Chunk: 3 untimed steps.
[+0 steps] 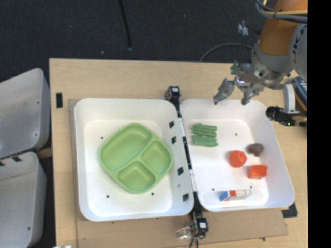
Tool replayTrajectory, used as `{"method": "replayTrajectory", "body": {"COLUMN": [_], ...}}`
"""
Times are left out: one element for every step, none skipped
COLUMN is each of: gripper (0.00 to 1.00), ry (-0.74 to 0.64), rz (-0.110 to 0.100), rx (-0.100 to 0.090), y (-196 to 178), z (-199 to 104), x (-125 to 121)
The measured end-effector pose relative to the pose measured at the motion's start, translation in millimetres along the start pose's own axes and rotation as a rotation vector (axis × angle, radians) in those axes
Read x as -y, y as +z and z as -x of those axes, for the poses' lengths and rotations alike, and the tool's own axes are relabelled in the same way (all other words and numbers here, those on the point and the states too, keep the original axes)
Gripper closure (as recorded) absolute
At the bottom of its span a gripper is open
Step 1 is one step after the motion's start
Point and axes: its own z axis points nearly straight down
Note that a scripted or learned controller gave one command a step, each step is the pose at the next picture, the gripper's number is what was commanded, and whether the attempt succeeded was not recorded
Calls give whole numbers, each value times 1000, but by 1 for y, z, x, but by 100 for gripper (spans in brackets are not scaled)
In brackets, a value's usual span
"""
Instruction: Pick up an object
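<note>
Lying in the right bin, at the right of the frame — five small things, none between the claw's fingers. Sitting at centre right: an orange-red round piece, with a dull brown lump just beside it to the upper right and an orange block just below and right. Resting near the lower edge of that bin: a flat white packet with blue and red print. Lying toward the bin's upper left: a bunch of green beans, well apart from the orange pieces.

Hovering above the bin's upper rim, at upper right of the frame — the claw, fingers spread apart with nothing between them, hanging under the grey and orange arm.

Sitting in the left bin: a light green divided plate with three compartments, tilted diagonally. Carrying both bins side by side — the tan worktop, with bins touching along the middle.
</note>
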Motion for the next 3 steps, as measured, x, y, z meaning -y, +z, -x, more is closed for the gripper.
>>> {"method": "replayTrajectory", "body": {"gripper": [0, 0, 0], "ry": [-2, 0, 1], "rz": [13, 9, 10], "rx": [1, 3, 3], "y": [-8, 36, 78], "z": [0, 6, 5], "x": [-2, 2, 1]}}
